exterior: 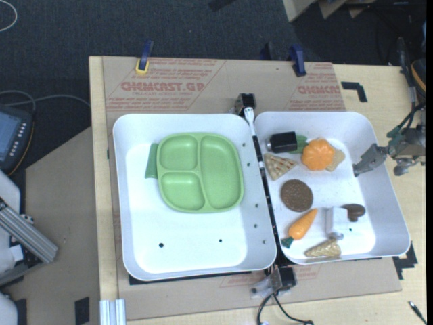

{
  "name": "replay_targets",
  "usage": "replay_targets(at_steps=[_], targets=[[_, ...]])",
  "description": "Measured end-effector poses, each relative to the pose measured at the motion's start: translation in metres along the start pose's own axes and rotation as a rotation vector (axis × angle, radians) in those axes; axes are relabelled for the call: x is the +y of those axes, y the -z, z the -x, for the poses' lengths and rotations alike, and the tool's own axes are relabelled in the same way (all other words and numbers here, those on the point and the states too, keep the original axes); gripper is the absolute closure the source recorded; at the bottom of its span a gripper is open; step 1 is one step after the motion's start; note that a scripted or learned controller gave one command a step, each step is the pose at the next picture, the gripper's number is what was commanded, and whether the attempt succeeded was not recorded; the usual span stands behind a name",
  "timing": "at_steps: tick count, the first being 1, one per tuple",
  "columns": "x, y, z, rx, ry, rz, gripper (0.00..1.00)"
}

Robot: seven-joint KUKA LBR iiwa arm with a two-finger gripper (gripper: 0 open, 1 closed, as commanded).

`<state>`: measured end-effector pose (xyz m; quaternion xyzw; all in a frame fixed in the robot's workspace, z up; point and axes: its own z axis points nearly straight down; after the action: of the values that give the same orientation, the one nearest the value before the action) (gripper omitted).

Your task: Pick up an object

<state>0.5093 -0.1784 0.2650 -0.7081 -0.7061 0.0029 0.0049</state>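
Toy foods, among them an orange [318,154], a cookie [296,194] and a carrot [302,224], lie in the right bin [383,217]. Gripper [379,158] hovers at its right rim; whether its fingers are spread, I cannot tell.

- You see two white bins [135,235] of smooth, faintly glossy plastic.
- The green divided plate [200,172] at left centre looks like matt moulded plastic.
- The table [223,80] top is printed brown paper over pale wood.
- The floor [81,19] at upper left looks like dark, rough carpet.
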Motion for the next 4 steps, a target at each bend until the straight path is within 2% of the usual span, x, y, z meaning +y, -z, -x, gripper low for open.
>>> replay_targets(at_steps=[1,2,4], targets=[[0.002,0.005,0.000,-0.003,0.003,0.011,0.00],[-0.006,-0.048,0.006,-0.001,0.002,0.006,0.00],[-0.004,-0.145,-0.005,0.000,0.003,0.005,0.00]])
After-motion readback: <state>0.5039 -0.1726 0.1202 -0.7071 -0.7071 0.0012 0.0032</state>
